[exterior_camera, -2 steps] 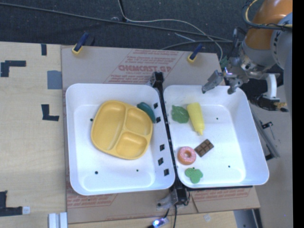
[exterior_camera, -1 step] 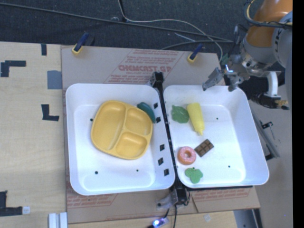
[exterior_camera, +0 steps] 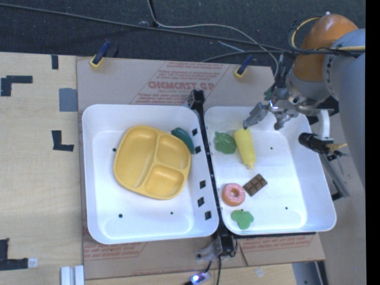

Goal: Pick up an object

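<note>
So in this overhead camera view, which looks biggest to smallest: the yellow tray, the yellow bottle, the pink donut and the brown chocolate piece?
1. Yellow tray, by far
2. Yellow bottle
3. Pink donut
4. Chocolate piece; close to the donut, looks slightly smaller

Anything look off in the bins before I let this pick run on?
One thing: the yellow divided tray sits skewed in the left bin, and a dark green item is wedged at its upper right edge, partly hidden. The right bin's toys lie separate. The pincer hovers above the yellow bottle.
</note>
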Controlling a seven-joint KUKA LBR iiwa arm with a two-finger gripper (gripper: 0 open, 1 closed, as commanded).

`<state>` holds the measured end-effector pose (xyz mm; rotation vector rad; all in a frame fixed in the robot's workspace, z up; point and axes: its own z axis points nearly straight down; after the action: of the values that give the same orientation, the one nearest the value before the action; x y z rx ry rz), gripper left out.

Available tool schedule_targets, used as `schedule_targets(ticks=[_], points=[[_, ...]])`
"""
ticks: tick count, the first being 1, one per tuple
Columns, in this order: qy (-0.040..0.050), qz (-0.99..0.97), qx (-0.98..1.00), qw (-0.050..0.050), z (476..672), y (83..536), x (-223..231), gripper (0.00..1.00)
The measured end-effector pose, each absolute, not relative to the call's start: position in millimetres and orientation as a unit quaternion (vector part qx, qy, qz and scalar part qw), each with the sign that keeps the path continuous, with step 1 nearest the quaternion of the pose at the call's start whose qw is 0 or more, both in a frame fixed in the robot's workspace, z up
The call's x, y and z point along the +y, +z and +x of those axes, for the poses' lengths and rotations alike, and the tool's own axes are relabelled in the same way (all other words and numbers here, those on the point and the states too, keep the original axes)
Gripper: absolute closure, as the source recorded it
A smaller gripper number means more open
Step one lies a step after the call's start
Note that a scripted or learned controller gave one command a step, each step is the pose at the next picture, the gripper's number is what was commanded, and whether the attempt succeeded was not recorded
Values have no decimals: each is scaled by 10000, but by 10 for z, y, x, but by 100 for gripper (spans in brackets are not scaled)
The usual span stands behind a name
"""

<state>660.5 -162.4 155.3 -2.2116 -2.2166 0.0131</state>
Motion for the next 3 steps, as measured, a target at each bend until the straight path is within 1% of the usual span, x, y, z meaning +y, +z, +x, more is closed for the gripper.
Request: schedule_targets(ticks=[1,2,3], points=[[39,-7062,-7080,47,6574,1064,-1618,0],[22,-7058,-7084,12,6575,807,-1610,0],[29,-7053,-7089,13,6581,889,-1612,100]])
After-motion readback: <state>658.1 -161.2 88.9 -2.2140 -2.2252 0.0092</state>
